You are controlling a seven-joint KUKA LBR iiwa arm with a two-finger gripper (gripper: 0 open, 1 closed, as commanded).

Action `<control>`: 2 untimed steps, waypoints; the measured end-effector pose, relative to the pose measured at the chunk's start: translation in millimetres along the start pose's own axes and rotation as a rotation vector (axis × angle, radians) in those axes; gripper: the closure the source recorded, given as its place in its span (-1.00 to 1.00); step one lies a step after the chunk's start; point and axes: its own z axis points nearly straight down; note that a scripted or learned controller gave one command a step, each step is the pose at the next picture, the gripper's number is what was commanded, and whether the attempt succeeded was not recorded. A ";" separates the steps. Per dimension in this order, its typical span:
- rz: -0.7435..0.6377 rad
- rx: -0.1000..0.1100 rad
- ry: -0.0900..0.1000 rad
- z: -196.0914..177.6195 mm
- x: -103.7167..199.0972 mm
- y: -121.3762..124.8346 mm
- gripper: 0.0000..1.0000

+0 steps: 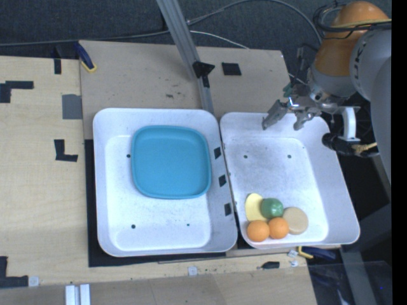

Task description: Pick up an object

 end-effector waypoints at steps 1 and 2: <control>0.000 0.000 0.000 46.6 -5.0 -6.6 -1.00; -0.001 -0.004 -0.001 34.0 -4.5 -5.7 1.00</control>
